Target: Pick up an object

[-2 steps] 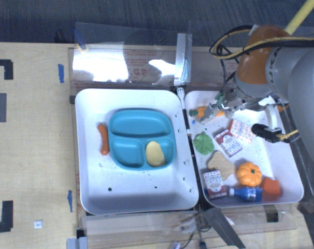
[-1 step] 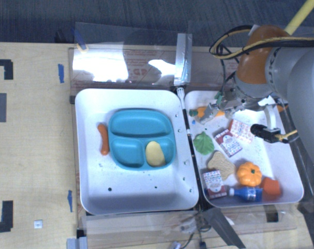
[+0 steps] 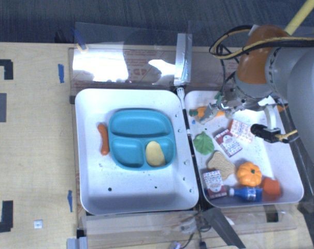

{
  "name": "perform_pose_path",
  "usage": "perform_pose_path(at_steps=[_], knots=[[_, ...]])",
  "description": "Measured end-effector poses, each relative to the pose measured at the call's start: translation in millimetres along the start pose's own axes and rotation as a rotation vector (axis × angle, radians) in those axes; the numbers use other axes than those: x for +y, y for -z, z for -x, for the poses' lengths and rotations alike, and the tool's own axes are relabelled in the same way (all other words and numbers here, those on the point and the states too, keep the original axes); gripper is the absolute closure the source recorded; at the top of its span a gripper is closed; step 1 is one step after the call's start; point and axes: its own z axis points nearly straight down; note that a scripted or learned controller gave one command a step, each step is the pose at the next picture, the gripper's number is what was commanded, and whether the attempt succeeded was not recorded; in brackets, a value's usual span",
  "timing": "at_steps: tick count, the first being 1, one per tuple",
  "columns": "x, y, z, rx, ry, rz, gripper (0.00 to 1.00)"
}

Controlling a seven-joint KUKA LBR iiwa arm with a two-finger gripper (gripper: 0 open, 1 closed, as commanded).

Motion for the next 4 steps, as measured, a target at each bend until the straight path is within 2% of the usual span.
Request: perform_pose_path(at_steps=[1, 2, 3, 4], knots=[[-7, 107, -26, -0.007, 0.0, 0.031, 0.0], [-22, 2, -12, -0.006, 0.142, 0.023, 0.0], [-3, 0, -5, -0.002, 0.001, 0.016, 0.0], [1, 0, -5, 0.001, -0.014, 0.002, 0.0]])
